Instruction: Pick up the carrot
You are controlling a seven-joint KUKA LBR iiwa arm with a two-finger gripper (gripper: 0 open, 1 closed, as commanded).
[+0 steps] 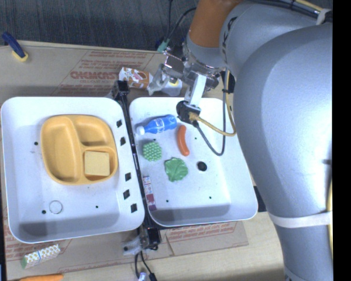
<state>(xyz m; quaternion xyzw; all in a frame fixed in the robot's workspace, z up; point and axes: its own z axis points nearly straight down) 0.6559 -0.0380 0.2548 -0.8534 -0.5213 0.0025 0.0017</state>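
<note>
- Where it reaches in from the right, arm: grey, orange-banded, fills the right side; gripper hangs over the far rim of the right bin, near its far-left corner. Whether the jaws are spread or pressed together cannot be told.
- Surface: carries two white bins side by side.
- Left bin: holds a yellow tray.
- Bottle: blue, lying on its side, just left of the carrot's far end.
- Carrot: orange, flat on the right bin's floor, apart from the gripper. It lies nearward and slightly right of the jaws. Its long axis runs far-to-near, barely tilted. The jaws would probably best close across it, left to right.
- Green items: two, near the carrot's near end.
</note>
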